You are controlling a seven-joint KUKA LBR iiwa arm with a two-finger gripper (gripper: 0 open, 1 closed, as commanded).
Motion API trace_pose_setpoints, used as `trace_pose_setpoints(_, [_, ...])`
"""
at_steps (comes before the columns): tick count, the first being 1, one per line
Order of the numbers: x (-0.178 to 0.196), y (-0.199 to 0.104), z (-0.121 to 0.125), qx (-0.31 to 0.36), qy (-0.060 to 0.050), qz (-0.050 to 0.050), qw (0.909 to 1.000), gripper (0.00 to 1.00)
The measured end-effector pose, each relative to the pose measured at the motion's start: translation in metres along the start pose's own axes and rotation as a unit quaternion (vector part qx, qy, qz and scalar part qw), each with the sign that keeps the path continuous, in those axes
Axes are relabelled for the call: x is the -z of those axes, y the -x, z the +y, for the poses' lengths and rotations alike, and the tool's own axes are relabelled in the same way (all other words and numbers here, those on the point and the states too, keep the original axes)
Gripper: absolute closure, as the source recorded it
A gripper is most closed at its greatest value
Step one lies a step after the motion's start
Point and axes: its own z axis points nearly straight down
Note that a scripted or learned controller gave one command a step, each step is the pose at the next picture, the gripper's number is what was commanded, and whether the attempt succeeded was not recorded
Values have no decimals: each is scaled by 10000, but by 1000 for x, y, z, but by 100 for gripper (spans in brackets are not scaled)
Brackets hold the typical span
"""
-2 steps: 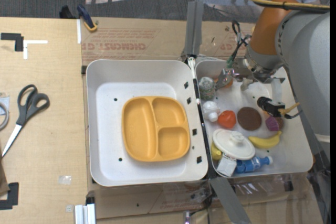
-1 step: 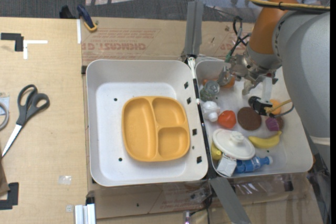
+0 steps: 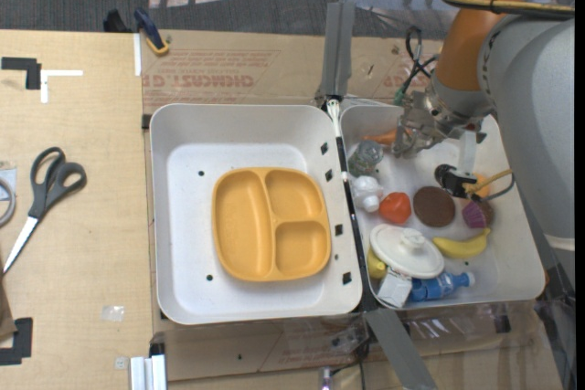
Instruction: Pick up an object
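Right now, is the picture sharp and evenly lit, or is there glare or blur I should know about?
Camera view: lighting is even, shadows soft; the yellow tray and scissors are crisp. The white bin is bright but not blown out. Around the gripper dark cables and clutter muddy the detail; the arm nearest the lens looks soft.

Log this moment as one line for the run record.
gripper: low at right bin far end | yellow tray: left bin | banana: untouched | pick: not done

You see two white bins on the counter [image 3: 82,288]. The left bin [image 3: 174,224] holds a yellow tray [image 3: 271,223]. The gripper [image 3: 409,134] hangs over the back of the right bin [image 3: 512,279], above a banana [image 3: 461,243], a tomato [image 3: 396,207] and a blue bottle [image 3: 437,287]. Scissors [image 3: 46,187] lie far left.
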Motion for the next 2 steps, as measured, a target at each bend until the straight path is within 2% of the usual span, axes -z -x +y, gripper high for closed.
trace_pose_setpoints(1, [-13,72,14,1269,-31,9,9919,100])
trace_pose_setpoints(2, [-8,115,30,4564,72,-16,8898,100])
